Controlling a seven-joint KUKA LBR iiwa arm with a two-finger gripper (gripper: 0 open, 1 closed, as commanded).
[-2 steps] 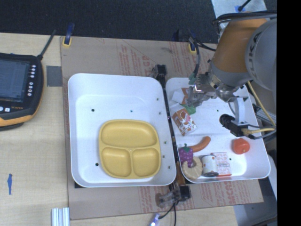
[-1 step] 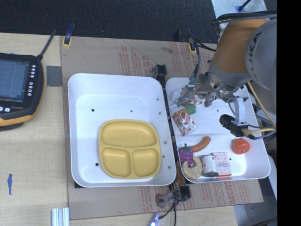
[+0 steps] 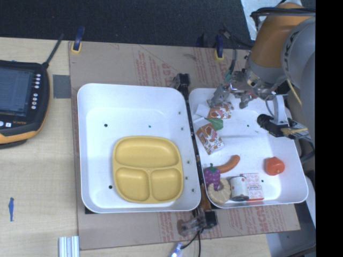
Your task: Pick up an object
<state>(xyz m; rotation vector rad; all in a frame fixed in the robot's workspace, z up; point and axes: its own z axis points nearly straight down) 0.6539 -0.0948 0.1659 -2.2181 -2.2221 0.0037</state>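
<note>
Two white bins on the counter; my fingers hover at the right bin's far edge. Grip state: cannot tell. Printed packet just beneath.

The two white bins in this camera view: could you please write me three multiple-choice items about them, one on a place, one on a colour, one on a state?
1. Where does the yellow divided tray lie?
A. left bin
B. right bin
C. on the cardboard outside the bins

2. What colour is the tomato-like toy near the right bin's right wall?
A. green
B. red
C. blue

3. How does the sausage toy sit?
A. between the end effector's fingers
B. lying on the bin floor
C. inside the yellow tray

Key: 1 A, it fills much of the left bin. 2 B, it is plainly red. 3 B, it lies apart from the end effector, which is at the bin's far edge.
</note>
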